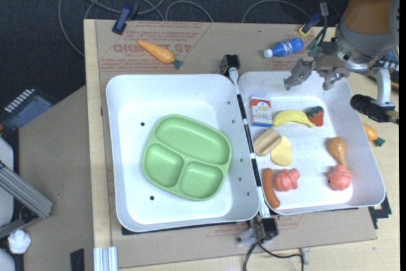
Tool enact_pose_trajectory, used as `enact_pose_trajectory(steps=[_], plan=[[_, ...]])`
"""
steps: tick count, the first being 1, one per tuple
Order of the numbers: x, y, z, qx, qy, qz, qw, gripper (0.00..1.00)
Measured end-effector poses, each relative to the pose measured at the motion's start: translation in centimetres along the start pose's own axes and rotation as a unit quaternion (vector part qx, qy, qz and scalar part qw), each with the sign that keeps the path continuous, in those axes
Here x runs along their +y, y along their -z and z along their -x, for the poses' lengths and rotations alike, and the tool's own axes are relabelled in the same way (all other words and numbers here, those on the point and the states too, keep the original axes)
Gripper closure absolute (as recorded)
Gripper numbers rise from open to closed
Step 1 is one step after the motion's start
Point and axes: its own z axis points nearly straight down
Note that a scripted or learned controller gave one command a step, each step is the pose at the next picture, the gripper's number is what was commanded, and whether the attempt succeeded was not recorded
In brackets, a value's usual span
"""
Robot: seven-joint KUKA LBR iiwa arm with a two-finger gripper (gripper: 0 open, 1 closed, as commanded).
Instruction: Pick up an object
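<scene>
The gripper (pixel 315 76) hangs over the far edge of the right bin (pixel 361 197), with its two fingers (pixel 295 77) spread wide apart and nothing between them. It touches no object. Below it in this bin lie a small carton (pixel 260 111), a banana (pixel 292 117), a strawberry (pixel 316 116), a bread roll (pixel 266 139), a sausage (pixel 269 187) and a chicken leg (pixel 337 150). The left bin (pixel 127 105) holds a green divided plate (pixel 186 157). A toy carrot (pixel 158 52) and a blue bottle (pixel 283 48) lie on the bench behind the bins.
</scene>
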Motion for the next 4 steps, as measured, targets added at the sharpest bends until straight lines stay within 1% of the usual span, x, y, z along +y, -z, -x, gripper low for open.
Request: enact_pose_trajectory(steps=[1,2,3,4], plan=[[-0.3,-6.7,7.6,0.0,-0.001,-0.002,1.0,0.0],[-1.0,-13.8,8.6,0.0,0.0,0.006,1.0,0.0],[-1.7,-13.8,9.7,-0.001,0.0,0.006,1.0,0.0],[-6.2,-14.4,10.5,0.004,0.002,0.0,1.0,0.0]])
